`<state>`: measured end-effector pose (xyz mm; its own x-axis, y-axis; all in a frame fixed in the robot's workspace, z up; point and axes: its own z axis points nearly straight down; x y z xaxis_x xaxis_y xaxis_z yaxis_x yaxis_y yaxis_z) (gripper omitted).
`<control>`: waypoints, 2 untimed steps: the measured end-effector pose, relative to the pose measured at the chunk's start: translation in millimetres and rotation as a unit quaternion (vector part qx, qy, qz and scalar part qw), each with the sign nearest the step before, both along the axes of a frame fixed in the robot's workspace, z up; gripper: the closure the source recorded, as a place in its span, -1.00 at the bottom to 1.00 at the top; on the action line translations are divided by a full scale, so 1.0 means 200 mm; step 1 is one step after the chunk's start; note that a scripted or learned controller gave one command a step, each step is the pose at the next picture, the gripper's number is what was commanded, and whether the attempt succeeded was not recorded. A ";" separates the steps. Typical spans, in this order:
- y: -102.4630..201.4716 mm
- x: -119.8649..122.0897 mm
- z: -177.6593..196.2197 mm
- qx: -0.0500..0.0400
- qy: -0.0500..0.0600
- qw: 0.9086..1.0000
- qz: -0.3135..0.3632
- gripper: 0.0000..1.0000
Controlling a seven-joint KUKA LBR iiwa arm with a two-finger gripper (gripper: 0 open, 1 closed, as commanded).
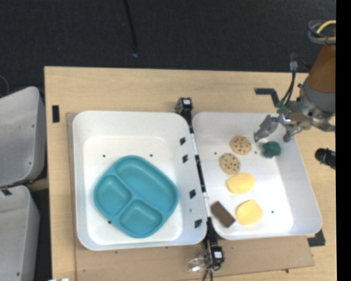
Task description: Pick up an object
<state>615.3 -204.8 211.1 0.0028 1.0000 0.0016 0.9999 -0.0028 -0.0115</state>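
My gripper (276,132) hangs over the far right part of the right bin (292,215), fingers spread open and nothing between them. A small green object (272,150) lies just below and in front of the fingertips, apart from them. Two round brown cookies (241,145) (229,163) lie to the left of it. Two yellow pieces (240,184) (249,212) sit nearer the front, with a dark brown bar (223,214) at the bin's front left.
The left bin (88,133) holds a blue divided plate (136,195). A ridge with black clips (194,157) separates the bins. The arm's orange band (323,69) is at the right edge. A black fixture (325,156) sits on the bench right of the bin.
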 end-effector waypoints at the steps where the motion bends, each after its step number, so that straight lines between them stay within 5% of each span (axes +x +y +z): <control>1: 0.00 0.01 0.04 -0.002 -0.006 1.000 0.002 -1.00; 2: 0.03 0.02 -0.18 -0.002 -0.005 1.000 0.003 -1.00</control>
<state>618.9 -199.6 175.3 -0.0025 1.0000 -0.0018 1.0000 0.0025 -0.0017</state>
